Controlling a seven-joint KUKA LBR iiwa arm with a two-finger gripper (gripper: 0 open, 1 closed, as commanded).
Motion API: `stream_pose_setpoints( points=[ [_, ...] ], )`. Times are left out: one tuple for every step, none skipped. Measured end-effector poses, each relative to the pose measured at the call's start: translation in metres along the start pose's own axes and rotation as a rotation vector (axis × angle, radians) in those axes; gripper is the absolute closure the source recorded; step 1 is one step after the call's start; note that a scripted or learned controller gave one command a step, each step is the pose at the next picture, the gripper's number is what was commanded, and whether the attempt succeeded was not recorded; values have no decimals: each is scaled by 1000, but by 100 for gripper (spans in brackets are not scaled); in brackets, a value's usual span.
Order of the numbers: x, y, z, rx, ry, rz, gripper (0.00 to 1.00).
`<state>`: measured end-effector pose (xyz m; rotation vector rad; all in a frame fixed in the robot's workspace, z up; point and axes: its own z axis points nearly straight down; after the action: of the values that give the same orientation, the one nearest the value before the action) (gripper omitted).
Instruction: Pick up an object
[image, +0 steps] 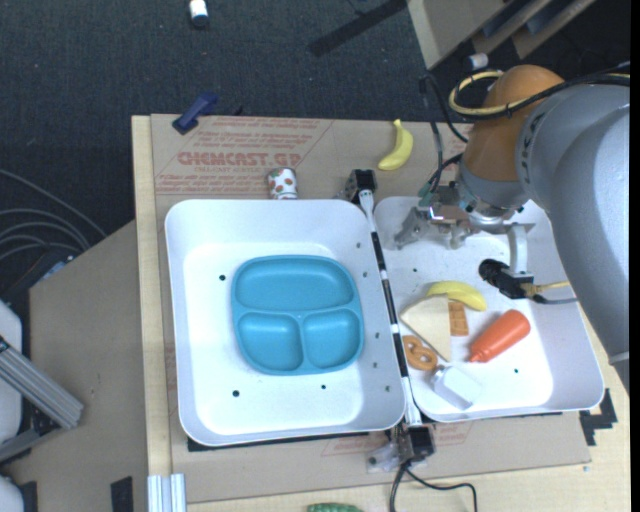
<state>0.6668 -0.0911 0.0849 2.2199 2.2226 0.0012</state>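
Observation:
My gripper (433, 231) hangs over the far left part of the right white bin (570, 385), its fingers apart with nothing between them. Below it in that bin lie a small yellow banana (455, 292), an orange carrot-shaped toy (498, 336), a pale wedge with a brown strip (432, 320), a brown pretzel-like piece (420, 352) and a light grey block (456, 385). All of these sit nearer the camera than the gripper, apart from it.
The left white bin (200, 400) holds a blue divided plate (296, 312). On the board behind the bins rest a second yellow banana (397, 148), a small red-and-white item (284, 183) and a blue piece (195, 113). The arm's bulk (590, 190) fills the right.

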Motion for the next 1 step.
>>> stream_pose_setpoints(
  points=[
    [0, 1, -10, -2, -1, -1, 100]
  ],
)
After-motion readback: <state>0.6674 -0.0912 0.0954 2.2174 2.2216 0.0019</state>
